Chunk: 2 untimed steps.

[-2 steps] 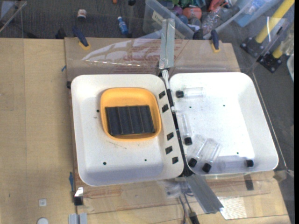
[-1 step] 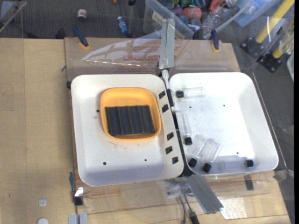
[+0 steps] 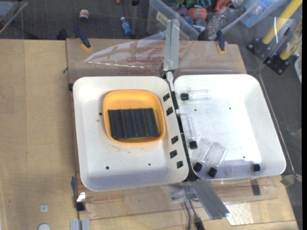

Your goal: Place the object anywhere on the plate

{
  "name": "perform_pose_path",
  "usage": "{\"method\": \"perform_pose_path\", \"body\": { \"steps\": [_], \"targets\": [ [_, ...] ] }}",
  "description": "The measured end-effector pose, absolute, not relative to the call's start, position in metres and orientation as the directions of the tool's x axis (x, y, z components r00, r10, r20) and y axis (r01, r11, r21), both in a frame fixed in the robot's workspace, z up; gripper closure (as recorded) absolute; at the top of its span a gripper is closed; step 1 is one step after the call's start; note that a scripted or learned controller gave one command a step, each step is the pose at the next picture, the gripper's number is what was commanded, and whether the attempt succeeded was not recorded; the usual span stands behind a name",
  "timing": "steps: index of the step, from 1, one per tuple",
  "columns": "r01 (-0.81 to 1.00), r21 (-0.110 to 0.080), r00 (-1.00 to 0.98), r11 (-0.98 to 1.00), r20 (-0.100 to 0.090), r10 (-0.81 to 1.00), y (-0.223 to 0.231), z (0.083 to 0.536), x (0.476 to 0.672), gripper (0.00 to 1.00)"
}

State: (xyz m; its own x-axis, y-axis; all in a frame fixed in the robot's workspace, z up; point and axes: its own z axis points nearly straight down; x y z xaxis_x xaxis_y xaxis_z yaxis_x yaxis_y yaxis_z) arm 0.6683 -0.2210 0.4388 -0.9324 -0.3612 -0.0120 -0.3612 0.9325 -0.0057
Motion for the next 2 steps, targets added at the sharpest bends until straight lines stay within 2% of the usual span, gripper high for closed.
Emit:
{"method": "perform_pose_path", "body": {
  "steps": [1,2],
  "targets": [
    [-0.508,-0.007,-0.861,0.861,-0.011,-0.508,-0.2212,0.4387,0.6683,1.00],
    [-0.830,-0.010,-0.558,0.558,-0.008,-0.830,-0.2216,0.4384,0.6681,1.00]
  ]
}}
